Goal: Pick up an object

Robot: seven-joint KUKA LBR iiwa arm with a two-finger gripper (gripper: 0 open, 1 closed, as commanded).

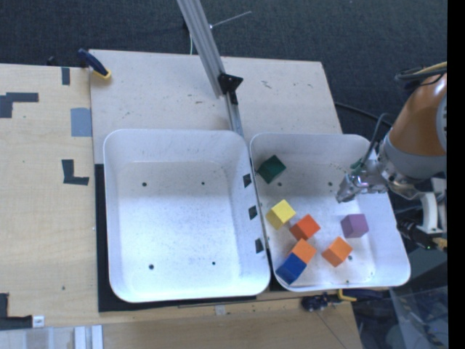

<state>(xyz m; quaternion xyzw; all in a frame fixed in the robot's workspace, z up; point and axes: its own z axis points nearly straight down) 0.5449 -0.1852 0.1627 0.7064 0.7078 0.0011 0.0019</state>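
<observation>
**Gripper over right bin, blocks loose**

Nearest you: blue block [291,268], two orange blocks [337,252] [303,251], then a red-orange one [306,227], purple [354,225] and yellow [282,214]. Gripper [350,187] hangs above the purple block; you can't tell its state. Farthest, green block [272,169]. All sit in the right bin [392,267].

The end effector [349,189] is small and blurred; its tip cannot be made out. The arm [420,133] is cut off at the right edge.
</observation>
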